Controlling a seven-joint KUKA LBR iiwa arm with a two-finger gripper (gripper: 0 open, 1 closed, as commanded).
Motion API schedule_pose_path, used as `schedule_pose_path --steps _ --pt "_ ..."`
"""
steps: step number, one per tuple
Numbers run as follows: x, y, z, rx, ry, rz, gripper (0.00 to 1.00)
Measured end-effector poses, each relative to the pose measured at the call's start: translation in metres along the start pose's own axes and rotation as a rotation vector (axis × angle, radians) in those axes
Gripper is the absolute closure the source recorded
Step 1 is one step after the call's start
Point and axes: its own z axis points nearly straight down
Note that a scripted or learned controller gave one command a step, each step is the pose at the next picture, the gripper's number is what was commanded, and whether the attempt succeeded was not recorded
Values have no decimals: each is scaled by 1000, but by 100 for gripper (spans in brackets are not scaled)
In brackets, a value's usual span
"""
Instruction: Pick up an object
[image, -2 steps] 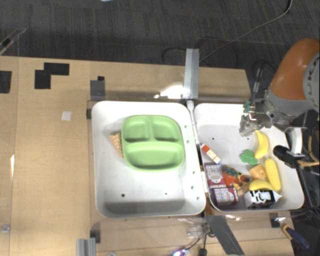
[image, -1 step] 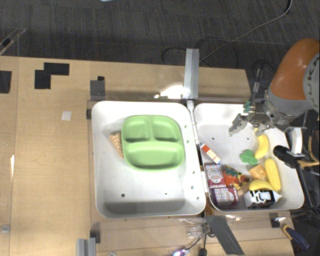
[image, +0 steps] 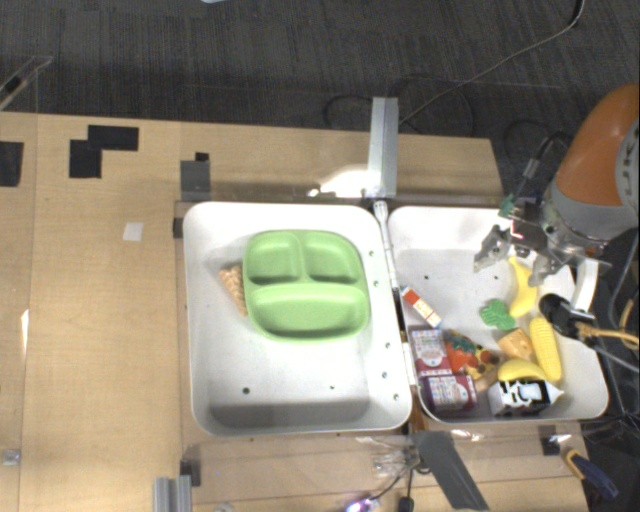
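Note:
My gripper (image: 518, 258) hangs over the back of the right bin (image: 440, 250), its two grey fingers (image: 490, 248) spread apart, so it stands open. The top end of a yellow banana (image: 522, 288) lies just below the gap between them; I cannot tell whether the fingers touch it. Beside the banana are a small green toy (image: 496, 314) and a yellow corn cob (image: 545, 345). Toward the bin's front lie a red-and-white carton (image: 422, 306), a maroon packet (image: 438, 372), small orange pieces (image: 462, 352) and a black-and-white object (image: 520, 395).
The left bin (image: 215, 380) holds a green divided plate (image: 303, 281) with a tan waffle-like piece (image: 233, 288) at its left edge. A metal post (image: 384, 140) stands behind the wall between the bins. Cables run along the right side.

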Motion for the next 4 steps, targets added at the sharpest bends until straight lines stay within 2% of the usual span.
schedule_pose_path --steps 1,2,3,4 --pt "-48 -40 103 0 1 -63 0" --pt "-48 -38 91 -7 0 -64 100" --pt "-48 -38 91 -7 0 -64 0" --pt "-47 -37 81 -10 1 -66 100"
